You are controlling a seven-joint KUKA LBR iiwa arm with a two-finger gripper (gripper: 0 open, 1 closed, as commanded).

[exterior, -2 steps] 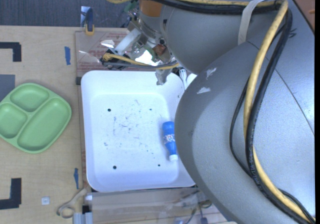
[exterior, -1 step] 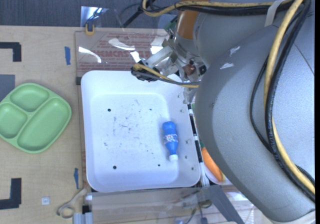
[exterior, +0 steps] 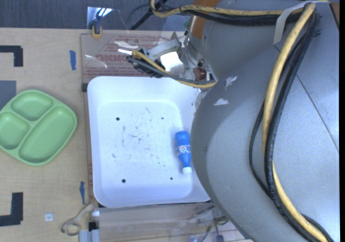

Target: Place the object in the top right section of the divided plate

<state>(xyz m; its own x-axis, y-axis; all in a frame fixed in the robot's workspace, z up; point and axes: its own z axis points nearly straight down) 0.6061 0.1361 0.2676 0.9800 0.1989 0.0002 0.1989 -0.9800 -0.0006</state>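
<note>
Bottle, small blue plastic with white cap (exterior: pixel 183 151), lay inside the shallow white bin (exterior: pixel 108 101), near its right wall. Green three-section divided plate (exterior: pixel 36 126) sat on the wooden bench (exterior: pixel 43 41), left of bin. Grey arm (exterior: pixel 259 117) covered the right side; claw state couldn't be told.

Bottle (exterior: pixel 183 151) in bin (exterior: pixel 108 101), right side; plate (exterior: pixel 36 126) left of bin.

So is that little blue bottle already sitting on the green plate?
No, the blue bottle lies inside the white bin, near its right wall, while the green divided plate sits apart on the bench to the left.
</note>
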